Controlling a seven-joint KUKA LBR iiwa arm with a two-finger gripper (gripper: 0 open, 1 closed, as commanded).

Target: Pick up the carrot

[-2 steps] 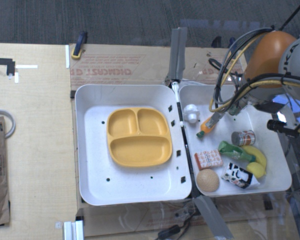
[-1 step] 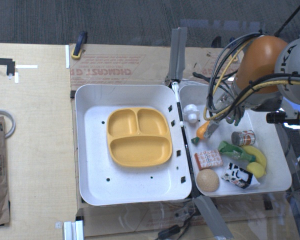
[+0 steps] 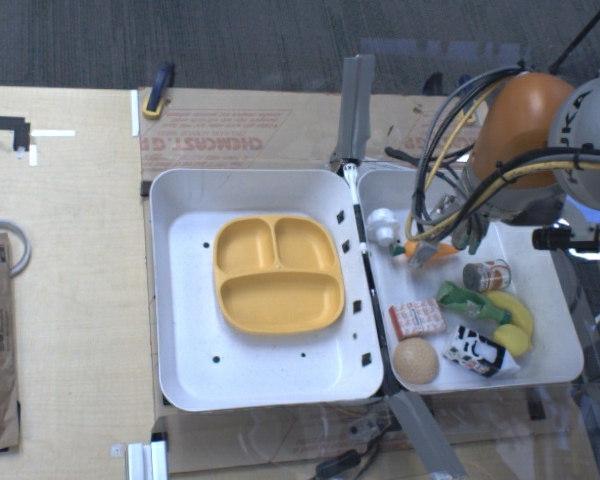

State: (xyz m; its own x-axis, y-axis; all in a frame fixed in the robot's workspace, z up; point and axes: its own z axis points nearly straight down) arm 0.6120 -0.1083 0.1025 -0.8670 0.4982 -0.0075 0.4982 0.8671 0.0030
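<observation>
Under white bins [image 3: 170, 298]; cardboard-topped bench [image 3: 60, 208]

You were looking at a robotics lab, not a home. The two white bins [image 3: 170, 298] sat on a bench covered with flattened cardboard [image 3: 250, 133], next to a plain wooden board [image 3: 60, 268]. Metal frame bars [image 3: 356, 108] held the setup, and bundled cables [image 3: 450, 158] hung from the grey and orange arm [image 3: 525, 128]. The floor behind was dark carpet [image 3: 230, 18].
</observation>
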